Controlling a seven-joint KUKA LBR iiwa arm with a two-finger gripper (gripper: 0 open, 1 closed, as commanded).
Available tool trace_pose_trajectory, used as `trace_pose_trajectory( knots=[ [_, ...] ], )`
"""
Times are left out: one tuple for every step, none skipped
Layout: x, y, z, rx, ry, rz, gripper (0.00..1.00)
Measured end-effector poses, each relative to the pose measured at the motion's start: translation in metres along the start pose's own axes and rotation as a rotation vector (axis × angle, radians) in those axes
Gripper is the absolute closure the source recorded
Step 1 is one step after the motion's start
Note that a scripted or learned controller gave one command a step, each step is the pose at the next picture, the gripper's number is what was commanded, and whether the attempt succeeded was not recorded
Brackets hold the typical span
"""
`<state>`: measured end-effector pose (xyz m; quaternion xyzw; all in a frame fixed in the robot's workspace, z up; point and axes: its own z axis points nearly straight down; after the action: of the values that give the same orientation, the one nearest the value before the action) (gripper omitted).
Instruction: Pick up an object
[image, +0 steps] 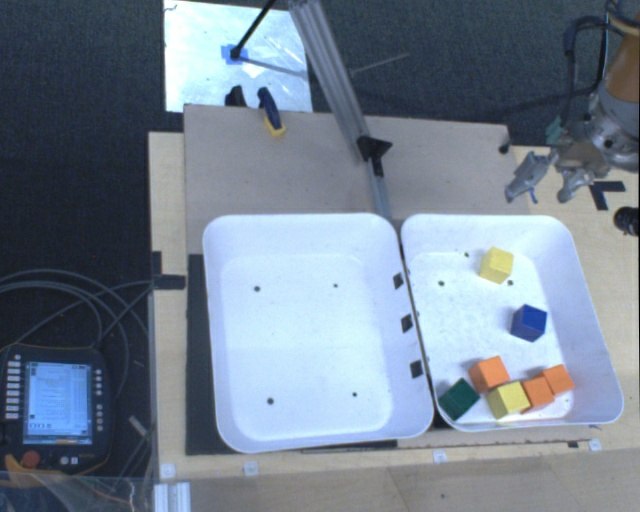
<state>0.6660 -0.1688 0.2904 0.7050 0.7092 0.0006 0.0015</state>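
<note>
With the pincer (548, 183) spread wide and holding nothing, the lone yellow cube (496, 265) looks light, rigid, best gripped across opposite flat faces.

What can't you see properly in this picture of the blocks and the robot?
- Arm: cut off by the camera view's right edge; just the wrist part shows.
- End effector: small and blurry, so open or shut is unclear.
- Corner blocks: huddled together in the right bin, so their touching sides are hidden.
- Handheld screen: its writing is too tiny to read.
</note>
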Motion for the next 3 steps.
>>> trace_pose_trajectory(
  knots=[
    [0.0,0.0,0.0,0.001,-0.001,0.0,0.0],
    [-0.005,-0.009,0.055,0.006,0.001,0.004,0.0],
    [0.001,-0.012,0.1,0.004,0.001,0.003,0.0]
  ],
)
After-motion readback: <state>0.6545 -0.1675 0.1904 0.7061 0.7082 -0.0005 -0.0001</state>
